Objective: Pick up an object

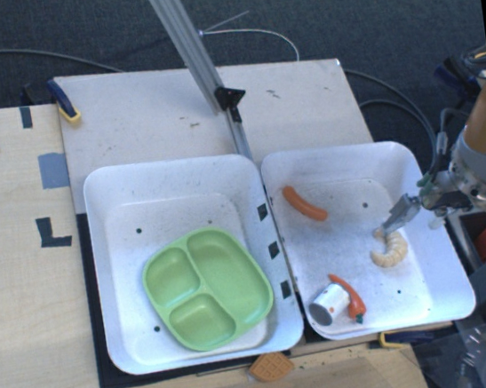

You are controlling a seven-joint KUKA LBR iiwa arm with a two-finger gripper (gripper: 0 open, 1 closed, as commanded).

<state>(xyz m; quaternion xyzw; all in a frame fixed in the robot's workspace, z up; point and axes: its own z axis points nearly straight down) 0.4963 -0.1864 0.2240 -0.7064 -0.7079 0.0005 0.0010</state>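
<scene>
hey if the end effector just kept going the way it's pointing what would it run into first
Most likely the croissant, lying just below and left of the end effector in the right bin. Height is unclear, so it could pass above.

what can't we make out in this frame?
- Gripper, camera view: too small and blurred to tell open or shut, or whether it touches the croissant.
- Arm: cut off by the right edge.
- White cup: contents too small to read.
- Carrot: partly hidden behind the cup.

Pale bench (158, 102) with two white bins, left (108, 252) and right (401, 166), touching side by side.
</scene>
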